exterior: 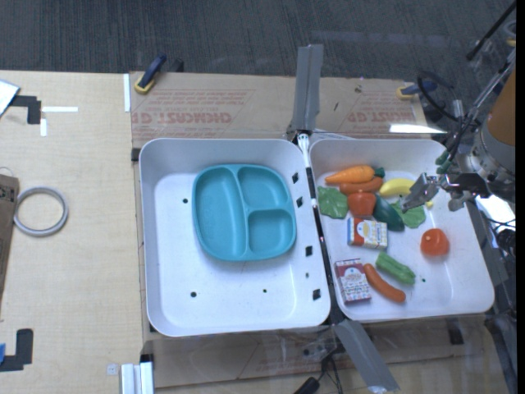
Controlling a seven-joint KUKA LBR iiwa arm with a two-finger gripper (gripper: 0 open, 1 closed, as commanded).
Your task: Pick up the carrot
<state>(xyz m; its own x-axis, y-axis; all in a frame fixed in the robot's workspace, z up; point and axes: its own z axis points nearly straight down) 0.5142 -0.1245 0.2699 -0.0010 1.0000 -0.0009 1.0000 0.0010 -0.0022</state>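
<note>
The carrot [350,175] is orange with a small green top and lies on its side near the back left of the right bin [459,298]. It touches a second orange piece [365,187] just in front of it. My gripper [424,192] hangs over the bin's right half, roughly a hand's width to the right of the carrot, above a yellow banana [394,187] and a light green piece [413,216]. Nothing is visibly held in it.
Packed around the carrot are a green leaf [332,202], a red tomato [361,204], a small box [367,233], a red-orange ball [434,241], a green pickle [395,268], a sausage [385,284] and a red carton [353,281]. A teal divided plate [244,212] lies in the left bin [164,286].
</note>
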